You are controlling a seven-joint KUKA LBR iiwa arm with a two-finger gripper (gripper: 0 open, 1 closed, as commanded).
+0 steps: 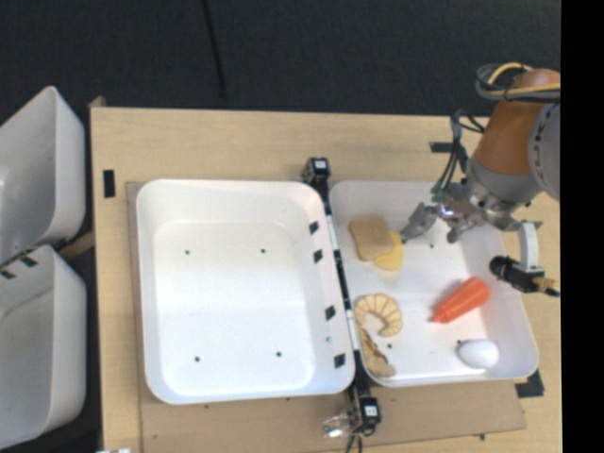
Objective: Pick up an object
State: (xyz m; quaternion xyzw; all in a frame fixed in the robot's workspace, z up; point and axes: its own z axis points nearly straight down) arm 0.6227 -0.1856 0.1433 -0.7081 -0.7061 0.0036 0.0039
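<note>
gripper point(437, 225) hangs over the right bin point(510, 361), jaws spread wide with nothing between them. bread slice point(370, 237) and yellow piece point(390, 257) lie just off its 9 o'clock side. carrot point(461, 301) lies toward 5 o'clock, white egg point(478, 353) beyond it.

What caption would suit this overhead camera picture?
Gripper hovers open over the right bin beside bread, carrot and egg.

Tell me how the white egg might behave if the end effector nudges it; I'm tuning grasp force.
The egg looks smooth and rounded, so it would probably roll, likely toward the bin wall it lies near. Its glossy surface suggests it could slip from a pinch. It seems rigid, not floppy; weight can't be judged.
</note>
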